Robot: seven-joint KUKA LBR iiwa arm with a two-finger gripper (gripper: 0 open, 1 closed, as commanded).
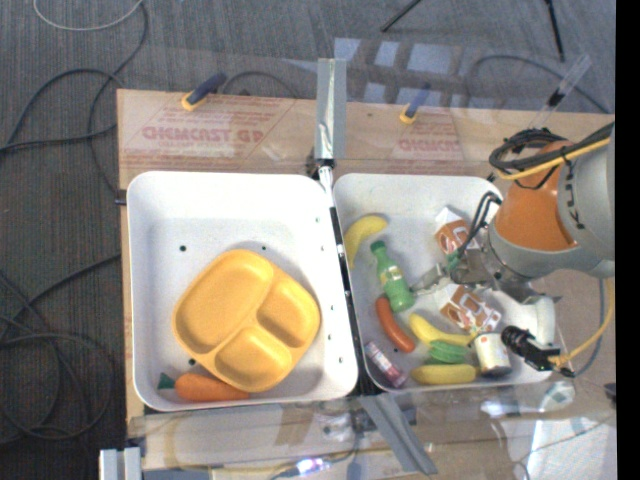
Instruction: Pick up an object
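Grey carpet with black cables lies around a brown bench (200,133) that holds two white bins side by side. On the left, one bin (160,208) holds a yellow tray (247,317) with three parts, near its middle. An orange carrot (208,388) lies by that bin's bottom edge, close to the bottom left corner.

Beside it, the right bin (410,190) is full of toy food. A yellow banana (364,234) lies near its top left corner. Just under it stands a green bottle (393,279), tilted. A red-orange sausage (395,324) lies below the bottle. Two more yellow bananas (440,330) (444,374) lie near the bottom edge. A small purple pack (384,362) sits by the bottom left corner. An orange and white snack bag (452,236) lies near the top, and another one (472,309) lies lower, near the right edge.

The grey arm with its orange band reaches in from the right. Its gripper (452,265) hangs over the middle of the right bin, between the two snack bags. Whether its fingers are spread or pressed together cannot be told.
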